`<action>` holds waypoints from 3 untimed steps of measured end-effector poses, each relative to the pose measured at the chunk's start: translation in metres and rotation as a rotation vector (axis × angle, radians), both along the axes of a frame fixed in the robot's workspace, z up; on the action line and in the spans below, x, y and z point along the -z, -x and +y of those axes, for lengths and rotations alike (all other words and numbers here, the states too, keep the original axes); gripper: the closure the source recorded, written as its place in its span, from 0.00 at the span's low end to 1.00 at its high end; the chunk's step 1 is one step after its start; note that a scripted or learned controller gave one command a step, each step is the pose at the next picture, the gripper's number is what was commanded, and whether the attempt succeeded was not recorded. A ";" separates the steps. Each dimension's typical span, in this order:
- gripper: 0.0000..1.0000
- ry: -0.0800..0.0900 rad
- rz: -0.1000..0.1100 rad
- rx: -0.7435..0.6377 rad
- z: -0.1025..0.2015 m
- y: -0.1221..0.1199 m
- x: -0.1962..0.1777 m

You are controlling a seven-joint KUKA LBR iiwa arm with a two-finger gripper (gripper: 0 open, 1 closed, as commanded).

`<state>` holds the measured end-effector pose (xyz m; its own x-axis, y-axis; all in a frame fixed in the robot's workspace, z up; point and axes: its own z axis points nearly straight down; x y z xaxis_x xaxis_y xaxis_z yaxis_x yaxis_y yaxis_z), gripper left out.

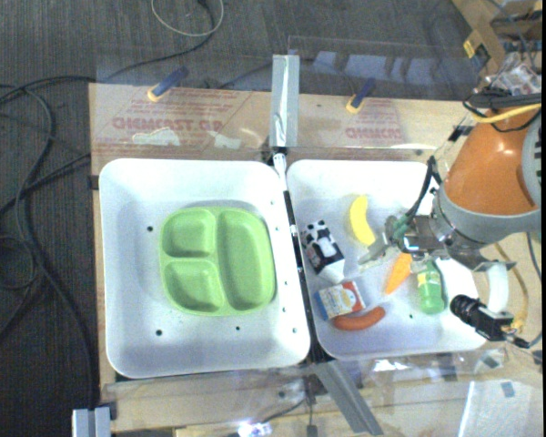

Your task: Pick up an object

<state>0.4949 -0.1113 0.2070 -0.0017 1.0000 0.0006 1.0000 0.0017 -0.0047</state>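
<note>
The right bin (382, 173) holds several small objects. A yellow banana (359, 218) lies near its middle, and a black-and-white toy (321, 245) sits by the left wall. An orange carrot (397, 274) and a green bottle (429, 291) lie side by side further right. A small carton (339, 299) and a red sausage (358, 319) are at the front. My gripper (402, 237) hangs low over the bin, just right of the banana and directly above the carrot's top end. Nothing is visibly held in it.
The left bin (127, 198) holds a green divided tray (218, 259). A metal divider (285, 98) stands between the bins at the back. The arm's orange band (490, 167) overhangs the right bin's far right side, and a black cable fitting (478, 315) sits at its front right.
</note>
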 end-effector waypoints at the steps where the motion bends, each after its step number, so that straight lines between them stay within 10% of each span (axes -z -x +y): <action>1: 0.00 -0.001 -0.004 0.107 -0.047 -0.044 0.105; 2: 0.00 0.006 -0.018 0.119 -0.034 -0.143 0.116; 3: 1.00 0.007 -0.017 0.117 -0.033 -0.144 0.106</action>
